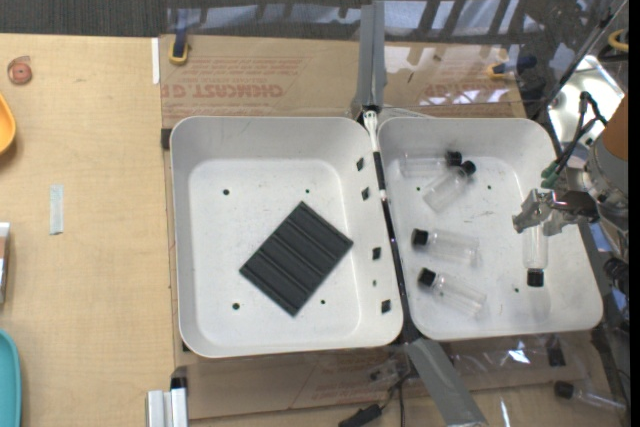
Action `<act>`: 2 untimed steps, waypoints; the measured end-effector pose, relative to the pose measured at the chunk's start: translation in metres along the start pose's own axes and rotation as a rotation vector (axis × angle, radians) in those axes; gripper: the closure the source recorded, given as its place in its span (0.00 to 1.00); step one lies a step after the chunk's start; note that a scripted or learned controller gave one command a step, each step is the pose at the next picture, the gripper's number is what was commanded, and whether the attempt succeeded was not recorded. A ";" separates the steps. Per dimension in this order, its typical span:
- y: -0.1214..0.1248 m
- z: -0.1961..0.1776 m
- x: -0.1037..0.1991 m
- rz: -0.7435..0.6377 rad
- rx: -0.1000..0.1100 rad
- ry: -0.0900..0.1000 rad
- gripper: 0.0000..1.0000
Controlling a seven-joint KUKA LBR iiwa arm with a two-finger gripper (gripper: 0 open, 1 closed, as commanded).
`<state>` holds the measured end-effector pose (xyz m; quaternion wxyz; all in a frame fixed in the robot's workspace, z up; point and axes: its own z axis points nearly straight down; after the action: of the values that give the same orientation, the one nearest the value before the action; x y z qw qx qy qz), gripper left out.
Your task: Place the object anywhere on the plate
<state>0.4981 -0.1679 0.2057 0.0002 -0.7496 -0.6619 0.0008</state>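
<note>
The vial (535, 255) is a small clear tube with a black cap at its low end. It hangs straight up and down under the gripper (538, 218), over the right bin (500, 320), and its top end sits between the fingers, which are closed on it. It looks light, hard and smooth — so it could slip or swing. Three more vials (450, 280) lie in that bin. The plate (296, 257), dark and ridged, lies flat in the left bin (200, 215), well apart — a steady hold near the tube's middle looks safest.
</note>
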 end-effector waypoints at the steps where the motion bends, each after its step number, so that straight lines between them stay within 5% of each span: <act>1: 0.026 -0.042 0.082 -0.022 0.002 -0.001 1.00; 2: 0.060 0.015 0.140 -0.606 0.001 0.000 1.00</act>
<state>0.5755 -0.0362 0.1905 0.0008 -0.5179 -0.8555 0.0009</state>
